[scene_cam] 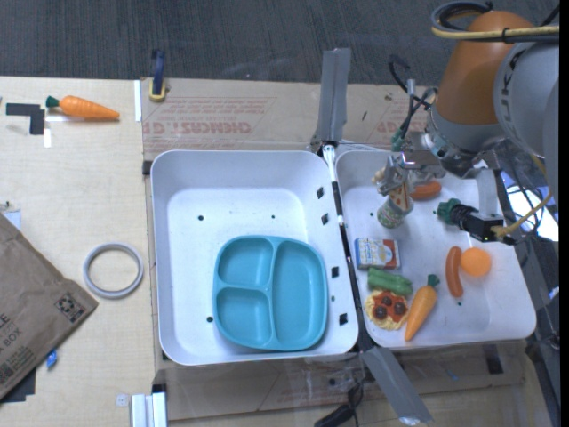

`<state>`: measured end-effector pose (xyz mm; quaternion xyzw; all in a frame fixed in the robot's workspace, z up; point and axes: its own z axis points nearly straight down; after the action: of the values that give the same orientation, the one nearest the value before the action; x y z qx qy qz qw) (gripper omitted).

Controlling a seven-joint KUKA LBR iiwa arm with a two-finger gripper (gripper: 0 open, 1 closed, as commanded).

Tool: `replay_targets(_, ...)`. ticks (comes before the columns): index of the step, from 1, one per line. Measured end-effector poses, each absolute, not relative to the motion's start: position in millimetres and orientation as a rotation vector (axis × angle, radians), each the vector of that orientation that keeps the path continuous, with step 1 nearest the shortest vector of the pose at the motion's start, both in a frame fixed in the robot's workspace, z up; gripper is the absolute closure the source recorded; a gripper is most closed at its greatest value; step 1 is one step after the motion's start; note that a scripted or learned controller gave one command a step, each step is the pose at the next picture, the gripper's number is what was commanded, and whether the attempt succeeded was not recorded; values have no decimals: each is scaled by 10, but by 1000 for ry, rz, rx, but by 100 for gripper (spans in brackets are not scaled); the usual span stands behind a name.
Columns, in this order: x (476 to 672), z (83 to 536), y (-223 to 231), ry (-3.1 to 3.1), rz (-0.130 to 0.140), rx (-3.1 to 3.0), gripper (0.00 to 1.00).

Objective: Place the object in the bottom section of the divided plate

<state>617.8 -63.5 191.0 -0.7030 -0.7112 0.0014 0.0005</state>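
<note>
Gripper over right bin; finger state unclear. Grab firmly, then carry to divided plate.

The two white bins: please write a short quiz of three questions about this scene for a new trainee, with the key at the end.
1. True or false: the blue divided plate lies in the left bin.
2. Which thing lies outside both bins? A. the slice of toy pizza B. the carrot at the upper left C. the orange ball
3. Fill in the missing word: the gripper hangs over the ____ bin.

Key
1. True.
2. B. It lies on the bench, above the grey ring.
3. Right; it is above the far end, near a small jar.
</note>
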Motion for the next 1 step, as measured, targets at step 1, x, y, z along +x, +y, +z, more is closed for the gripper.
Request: replay_targets(1,5625,1904,170,-2253,6,-2186,100)
